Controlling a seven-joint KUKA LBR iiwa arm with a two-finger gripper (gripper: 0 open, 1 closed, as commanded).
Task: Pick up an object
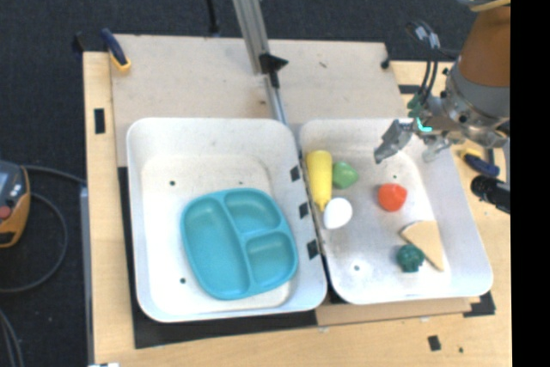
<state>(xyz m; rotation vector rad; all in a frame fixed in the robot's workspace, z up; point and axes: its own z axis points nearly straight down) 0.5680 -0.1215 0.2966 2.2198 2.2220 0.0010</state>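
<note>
The right bin (pixel 455 211) holds several small objects: a yellow banana-like piece (pixel 319 176), a light green piece (pixel 345 175), a white ball (pixel 337 212), a red-orange piece (pixel 392 197), a tan wedge (pixel 427 241) and a dark green piece (pixel 409 257). My gripper (pixel 412 145) hovers over the back of this bin, above and slightly right of the red-orange piece. It is open, its fingers (pixel 388 143) spread wide with nothing between them.
The left bin (pixel 150 150) holds a blue divided plate (pixel 241 242). A grey metal post (pixel 249 13) rises from behind the bins' shared wall. Cables and clamps lie near the bench's right edge (pixel 485 176).
</note>
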